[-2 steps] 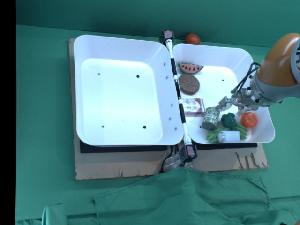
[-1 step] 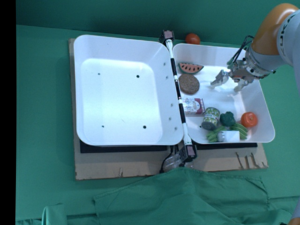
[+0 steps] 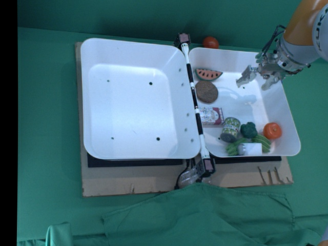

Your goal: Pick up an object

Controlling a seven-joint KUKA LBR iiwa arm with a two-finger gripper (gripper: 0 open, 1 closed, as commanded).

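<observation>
Gripper (image 3: 256, 79) first: it hangs in the upper right of the frame, above the far right part of the right bin (image 3: 287, 118), with its two fingers spread wide and nothing between them. One finger juts toward the left, the other sits lower and to the right, so the opening runs roughly across the frame. The grey arm (image 3: 307, 24) with its orange band comes down from the top right corner.

Everything worth grabbing sits in that right bin, mostly crowded along its left wall and near edge, which I'd guess is just where loose things end up after being dropped and pushed about. A watermelon slice (image 3: 208, 74) lies at the upper left of the bin, its long curved edge running left to right, rind side toward the bottom. Just below it is a flat brown disc (image 3: 206, 91), round, so no real axis. Lower down lie a small pink box (image 3: 210, 116), long side across the frame, a tin can (image 3: 230, 129) tipped on its side at a slant, a broccoli (image 3: 249, 129), an orange ball (image 3: 272, 131), and a white block (image 3: 250, 148) touching green beans (image 3: 262, 142).

A red ball (image 3: 210, 42) sits outside the bins, at the top edge. The left bin (image 3: 102, 60) holds nothing I can make out.

The open stance over bare floor suggests no object is chosen yet; the watermelon and disc are nearest.
</observation>
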